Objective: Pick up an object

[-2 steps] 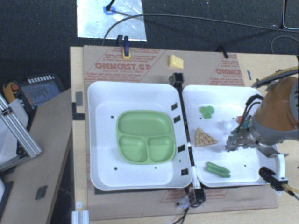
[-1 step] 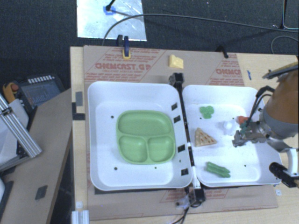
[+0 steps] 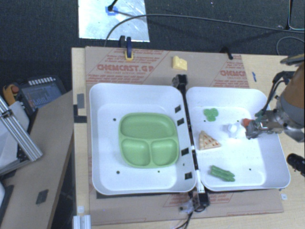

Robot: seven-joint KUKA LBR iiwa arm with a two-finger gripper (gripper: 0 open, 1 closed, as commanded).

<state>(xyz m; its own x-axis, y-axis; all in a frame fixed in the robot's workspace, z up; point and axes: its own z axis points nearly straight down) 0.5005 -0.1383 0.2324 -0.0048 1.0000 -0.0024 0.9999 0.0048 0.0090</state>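
Observation:
The right bin (image 3: 267, 175) holds several small items: a green leafy piece (image 3: 210, 112) near its back left, a pizza slice (image 3: 208, 140) at its left side, a long green pod (image 3: 222, 173) toward the front, and a small white object (image 3: 232, 129) in the middle. A small red piece (image 3: 245, 122) lies just right of the white object. My gripper (image 3: 251, 130) reaches in from the right and hangs low over the bin, right beside the red piece and the white object. I see nothing clearly held in it.
The left bin (image 3: 102, 99) carries a green divided plate (image 3: 148, 140). A yellow wedge (image 3: 179, 62) lies on the cardboard behind the bins. A black divider strip (image 3: 187, 128) runs between the bins. Cables cross the dark floor at the back.

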